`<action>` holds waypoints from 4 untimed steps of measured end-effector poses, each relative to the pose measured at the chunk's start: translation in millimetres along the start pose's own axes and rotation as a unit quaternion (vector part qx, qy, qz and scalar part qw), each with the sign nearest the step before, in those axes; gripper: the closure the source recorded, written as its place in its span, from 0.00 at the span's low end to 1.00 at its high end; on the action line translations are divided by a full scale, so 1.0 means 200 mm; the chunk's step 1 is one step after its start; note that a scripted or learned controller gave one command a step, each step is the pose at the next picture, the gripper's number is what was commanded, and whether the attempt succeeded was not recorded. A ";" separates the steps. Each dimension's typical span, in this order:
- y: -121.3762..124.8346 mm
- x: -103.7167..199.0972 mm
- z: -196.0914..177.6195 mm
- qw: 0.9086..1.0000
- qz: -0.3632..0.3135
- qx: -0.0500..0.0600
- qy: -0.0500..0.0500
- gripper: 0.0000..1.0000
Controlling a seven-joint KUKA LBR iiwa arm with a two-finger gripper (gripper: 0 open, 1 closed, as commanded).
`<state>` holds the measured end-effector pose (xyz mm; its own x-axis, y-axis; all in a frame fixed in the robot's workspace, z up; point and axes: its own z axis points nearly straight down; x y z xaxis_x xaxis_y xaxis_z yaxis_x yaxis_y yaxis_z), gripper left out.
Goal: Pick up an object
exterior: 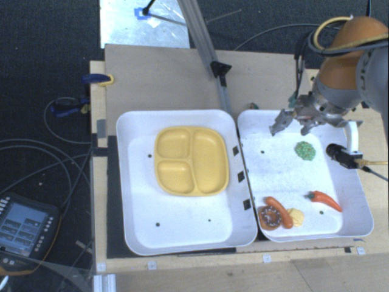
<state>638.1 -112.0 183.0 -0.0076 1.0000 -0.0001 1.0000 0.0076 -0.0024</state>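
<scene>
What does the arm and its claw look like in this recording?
The arm is grey with a broad orange band above the wrist, rounded and bulky in shape. Dark cables loop over its top. Its wrist section is metallic grey, ending in a small claw with pale grey fingers. A white bracket with a black cylindrical part hangs beside the wrist.

right bin [276,169] middle lies bare; toys [281,213] crowd its near edge.

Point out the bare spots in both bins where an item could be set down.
Left bin: a bare strip along the front, below the yellow tray, and a margin to its left. Right bin: open floor in the middle, between the broccoli and the hotdog. Crowded: front edge, where hotdog, donut and carrot lie, and under the gripper.
</scene>
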 end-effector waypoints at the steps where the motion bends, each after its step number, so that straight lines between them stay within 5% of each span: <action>1: 0.00 0.03 0.31 1.000 0.000 0.001 0.000 0.00; 2: 0.00 0.03 0.47 1.000 0.001 0.000 0.000 0.00; 3: 0.01 0.03 0.40 1.000 0.001 -0.003 0.000 1.00; 4: 0.03 0.06 0.17 1.000 0.000 -0.004 0.000 1.00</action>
<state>644.2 -100.4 148.4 -0.0078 1.0000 0.0001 1.0000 0.0078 0.0061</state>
